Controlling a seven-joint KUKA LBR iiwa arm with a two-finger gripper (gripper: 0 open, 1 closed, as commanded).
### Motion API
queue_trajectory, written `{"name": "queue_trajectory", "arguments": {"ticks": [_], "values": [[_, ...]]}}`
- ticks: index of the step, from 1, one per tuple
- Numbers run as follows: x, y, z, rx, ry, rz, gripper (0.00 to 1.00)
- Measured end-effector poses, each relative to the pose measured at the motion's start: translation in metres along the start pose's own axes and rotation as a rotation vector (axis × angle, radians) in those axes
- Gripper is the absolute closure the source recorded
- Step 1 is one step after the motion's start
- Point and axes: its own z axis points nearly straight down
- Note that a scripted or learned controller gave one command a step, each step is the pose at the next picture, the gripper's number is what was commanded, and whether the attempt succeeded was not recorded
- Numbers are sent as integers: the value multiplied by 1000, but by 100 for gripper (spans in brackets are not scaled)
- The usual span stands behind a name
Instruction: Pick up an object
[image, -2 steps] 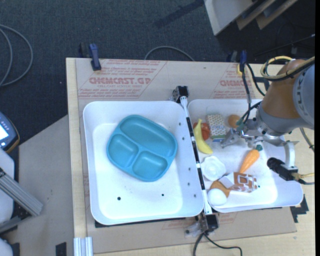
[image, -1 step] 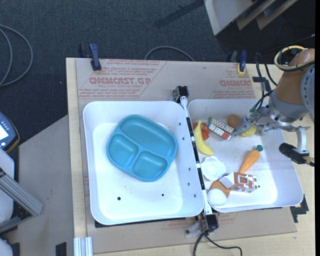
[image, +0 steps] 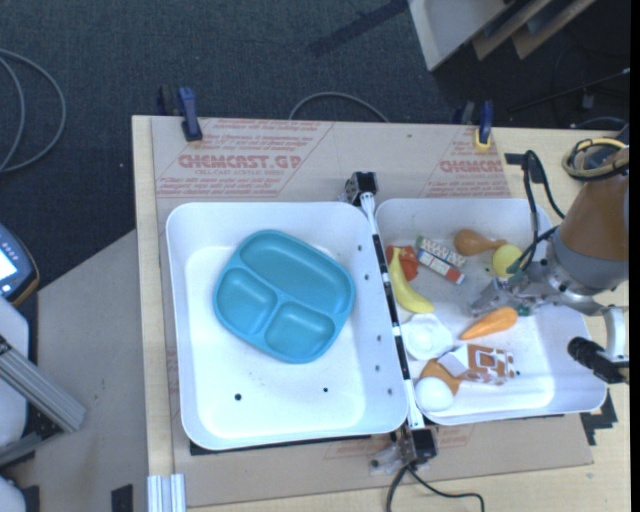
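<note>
Carrot (image: 492, 322) lay in the right bin (image: 570, 395), just beside the gripper (image: 500, 292); grip state could not be told. Judged light, stiff, smooth; best taken across its thick middle.

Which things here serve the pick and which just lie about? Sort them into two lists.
For the job: gripper, low in the right bin; carrot beside it; banana; yellow ball; egg; small box.

Lying about: blue divided plate in the left bin; blue clamps on the board.
</note>
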Motion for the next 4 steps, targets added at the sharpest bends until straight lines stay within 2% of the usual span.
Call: {"name": "queue_trajectory", "arguments": {"ticks": [1,2,3,4], "values": [[0,4,-11,-8,-3,-2,100],[39,-27,-73,-8,0,-6,100],[37,-27,-69,-4,-1,-3,0],[65,-37,3,-3,0,-3,0]]}}
